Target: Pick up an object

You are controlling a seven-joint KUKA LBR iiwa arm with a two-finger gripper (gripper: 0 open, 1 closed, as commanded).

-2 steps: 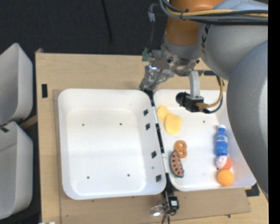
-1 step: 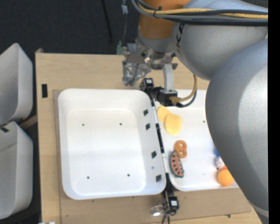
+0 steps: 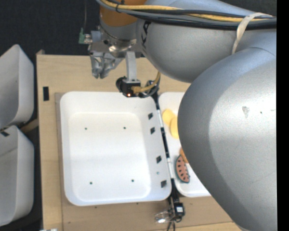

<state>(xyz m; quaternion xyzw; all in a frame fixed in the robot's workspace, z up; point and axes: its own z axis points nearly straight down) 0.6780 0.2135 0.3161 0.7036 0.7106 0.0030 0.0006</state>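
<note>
Hovering above the far rim of the shallow white plastic bin on the left (image 3: 106, 148), the grey metal pincer (image 3: 101, 72) hangs over the bare strip of tan wooden bench (image 3: 48, 129) rather than over anything it could take. I cannot tell from this angle how far open it is; nothing appears to be in its hold. My reading is that it is parked high and clear, with no descent begun, so the pick has yet to start. The candidates lie well apart from the pincer, nearer the camera and toward the arm's side, in the second shallow white bin (image 3: 195, 191): a rounded yellow piece (image 3: 169, 121) close to the divide between the bins, and beyond it an orange-red slice-shaped piece with dark specks (image 3: 182, 169). The bulky grey arm (image 3: 221, 119) covers most of that bin, so other contents may be hidden. Reaching either piece would likely mean crossing the raised rims between the bins.
</note>
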